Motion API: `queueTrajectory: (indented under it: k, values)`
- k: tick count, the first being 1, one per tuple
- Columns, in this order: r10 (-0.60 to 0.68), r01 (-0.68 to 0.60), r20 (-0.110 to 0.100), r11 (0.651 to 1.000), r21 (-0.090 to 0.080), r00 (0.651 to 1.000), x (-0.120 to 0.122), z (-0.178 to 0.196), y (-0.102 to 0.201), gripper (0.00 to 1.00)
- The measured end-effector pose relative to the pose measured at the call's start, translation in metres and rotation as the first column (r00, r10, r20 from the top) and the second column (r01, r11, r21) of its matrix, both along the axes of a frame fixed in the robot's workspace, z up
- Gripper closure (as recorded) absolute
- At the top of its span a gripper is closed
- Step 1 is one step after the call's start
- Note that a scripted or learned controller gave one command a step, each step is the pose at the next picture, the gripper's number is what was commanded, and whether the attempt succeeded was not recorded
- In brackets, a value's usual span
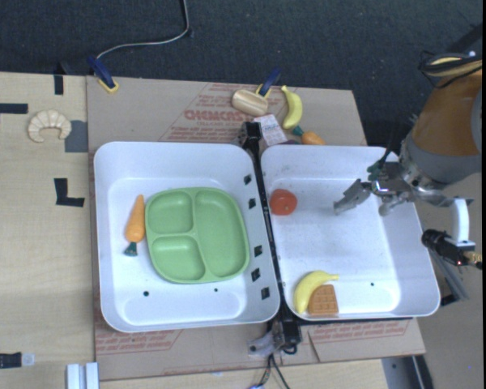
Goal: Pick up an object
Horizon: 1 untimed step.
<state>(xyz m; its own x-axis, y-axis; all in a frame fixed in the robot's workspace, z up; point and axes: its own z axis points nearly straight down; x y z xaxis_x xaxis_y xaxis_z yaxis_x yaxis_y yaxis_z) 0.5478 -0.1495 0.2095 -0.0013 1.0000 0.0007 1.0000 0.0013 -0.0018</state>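
In the right bin a red tomato rests near the left wall. A yellow banana and a brown waffle-like piece lie together at the front edge. My gripper hangs over the right half of this bin, fingers spread open with nothing between them. It is well to the right of the tomato and above the banana. In the left bin an orange carrot lies beside a green divided plate.
Behind the bins on the cardboard lie a bread roll, a second banana and a small packet. A croissant sits far left on the bench. A cable runs across the dark floor at the back.
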Motion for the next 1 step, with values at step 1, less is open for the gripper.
queueTrajectory:
  k: [1]
  values:
    - [0.001,-0.001,0.006,1.0,0.0,1.0,0.0337,-0.1231,0.0554,0.0]
